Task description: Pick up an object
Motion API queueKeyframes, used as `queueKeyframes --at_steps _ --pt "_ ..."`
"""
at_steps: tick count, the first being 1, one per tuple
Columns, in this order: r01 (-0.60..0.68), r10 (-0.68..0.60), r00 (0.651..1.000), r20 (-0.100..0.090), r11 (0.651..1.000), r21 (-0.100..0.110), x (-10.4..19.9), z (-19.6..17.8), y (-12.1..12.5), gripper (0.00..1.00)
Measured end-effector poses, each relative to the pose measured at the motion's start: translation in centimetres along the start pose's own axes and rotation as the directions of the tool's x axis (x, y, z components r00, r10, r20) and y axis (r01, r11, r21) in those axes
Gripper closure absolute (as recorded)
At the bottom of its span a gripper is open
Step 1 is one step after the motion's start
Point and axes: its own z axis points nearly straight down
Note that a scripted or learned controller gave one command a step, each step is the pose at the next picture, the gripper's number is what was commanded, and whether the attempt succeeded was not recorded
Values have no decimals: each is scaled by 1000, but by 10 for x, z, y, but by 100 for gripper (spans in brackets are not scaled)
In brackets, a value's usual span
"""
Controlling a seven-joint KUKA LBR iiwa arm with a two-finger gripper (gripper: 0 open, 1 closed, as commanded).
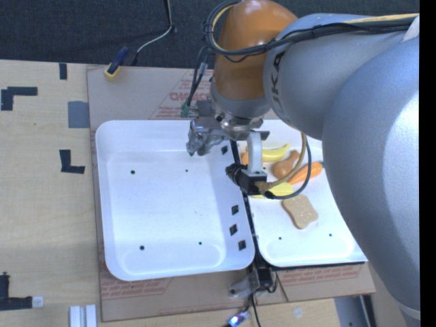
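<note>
One banana [276, 152], one carrot [306, 172], one bread slice [300, 212] in right bin [320, 245].

A yellow banana [276, 152], an orange carrot [303, 174] and, between them, what may be a brown sausage [287, 163] lie bunched together in the right bin [310, 245]. A tan bread slice [300, 212] lies flat just beside them.

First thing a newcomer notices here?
The grey arm with its orange band looms in from the right. Its hand hangs over the far edge of the left bin, while a banana, a carrot and a bread slice lie in the right bin.
</note>
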Motion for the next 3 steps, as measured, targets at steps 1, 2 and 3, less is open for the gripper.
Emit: queueKeyframes --at_steps 1,2,3 --pt "-6 6 1000 3 1000 14 -34 28 -34 100" --pt "-1 1 1000 2 1000 14 -31 18 -33 100" --pt "0 0 1000 2 1000 16 -30 9 -33 100"
